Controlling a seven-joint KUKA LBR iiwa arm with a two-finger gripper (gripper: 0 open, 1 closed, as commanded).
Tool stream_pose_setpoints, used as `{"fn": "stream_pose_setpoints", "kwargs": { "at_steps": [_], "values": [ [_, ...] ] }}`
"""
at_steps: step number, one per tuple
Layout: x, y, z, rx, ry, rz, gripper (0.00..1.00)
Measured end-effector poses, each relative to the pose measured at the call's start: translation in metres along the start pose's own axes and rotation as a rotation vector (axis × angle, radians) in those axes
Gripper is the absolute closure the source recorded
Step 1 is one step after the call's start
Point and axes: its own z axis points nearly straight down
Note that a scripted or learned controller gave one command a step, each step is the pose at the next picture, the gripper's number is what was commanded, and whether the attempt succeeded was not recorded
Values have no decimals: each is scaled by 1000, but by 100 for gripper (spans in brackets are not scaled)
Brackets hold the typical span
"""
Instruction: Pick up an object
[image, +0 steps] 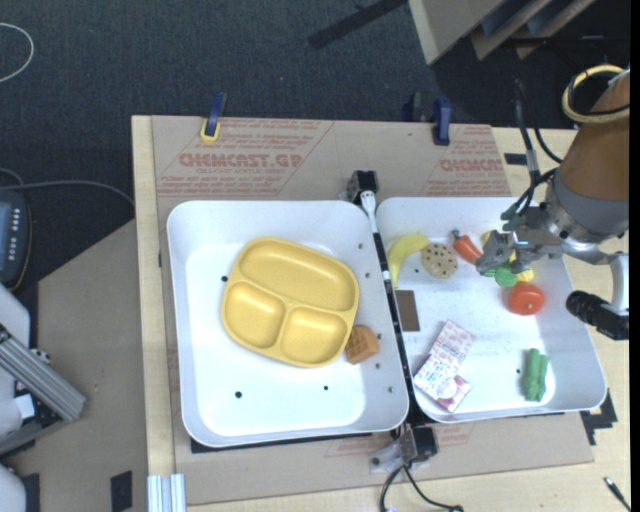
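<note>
My gripper (497, 258) is low in the right bin (580, 395), among carrot (467, 246), corn (520, 270), tomato (526, 298); grasp state: cannot tell. Centre on one item before closing.

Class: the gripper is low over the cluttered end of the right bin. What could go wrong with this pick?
1. The gripper sits among a tomato, a carrot and a yellow item, so it may close on two things or none.
2. Coming down, it may knock the round tomato, which could roll away.
</note>
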Motion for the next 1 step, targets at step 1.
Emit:
{"fn": "stream_pose_setpoints", "kwargs": {
  "at_steps": [1],
  "values": [
    [0,1,-20,2,1,0,100]
  ]
}}
